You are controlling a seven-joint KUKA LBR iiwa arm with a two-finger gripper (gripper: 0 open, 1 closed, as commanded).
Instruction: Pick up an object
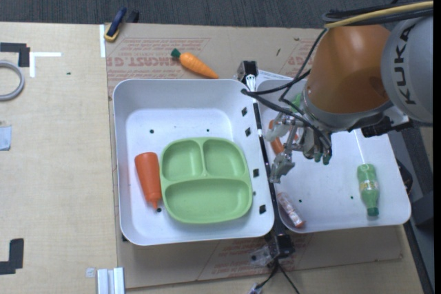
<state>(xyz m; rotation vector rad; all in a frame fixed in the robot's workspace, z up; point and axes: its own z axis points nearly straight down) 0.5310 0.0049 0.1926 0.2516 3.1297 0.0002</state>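
Observation:
My gripper hangs over the left part of the right bin, under the orange band of the arm. A small orange object peeks out just to its left, partly hidden by the gripper. On the right side of that bin a green bottle lies on its side. A small pink and red item rests near the bin's front left corner. The left bin holds a green divided plate and an orange cylinder beside it.
A toy carrot lies on the cardboard behind the left bin. A blue marker-like thing sits at the cardboard's back left corner. Cables run along the divider between the bins and from the arm.

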